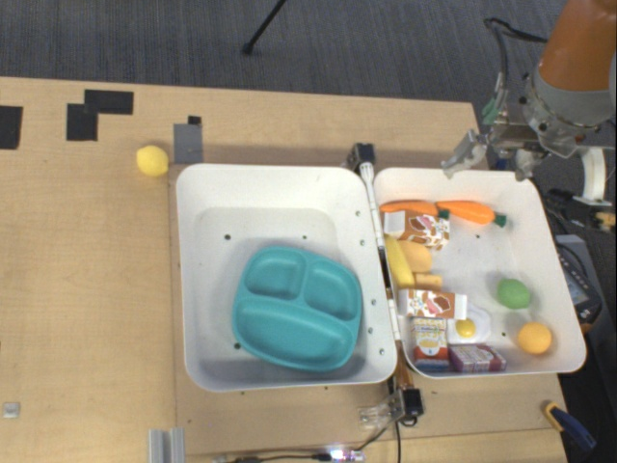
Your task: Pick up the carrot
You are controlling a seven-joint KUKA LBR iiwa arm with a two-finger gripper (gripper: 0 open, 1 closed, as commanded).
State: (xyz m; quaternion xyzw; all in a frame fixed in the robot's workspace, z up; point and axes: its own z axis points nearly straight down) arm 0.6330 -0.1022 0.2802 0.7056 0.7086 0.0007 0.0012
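Right bin (569, 345): gripper (492, 157) open, clear of carrot (469, 212).

One camera hangs above my bench (87, 287), looking down at a slant toward twelve o'clock, far enough to take in both white bins (193, 258). My arm (578, 56) enters at two o'clock.

The arm (578, 51) enters from the upper right, its orange band directly above the grey wrist. Below and to the left of the wrist, the gripper (490, 154) hangs with its two fingers spread apart, holding nothing.
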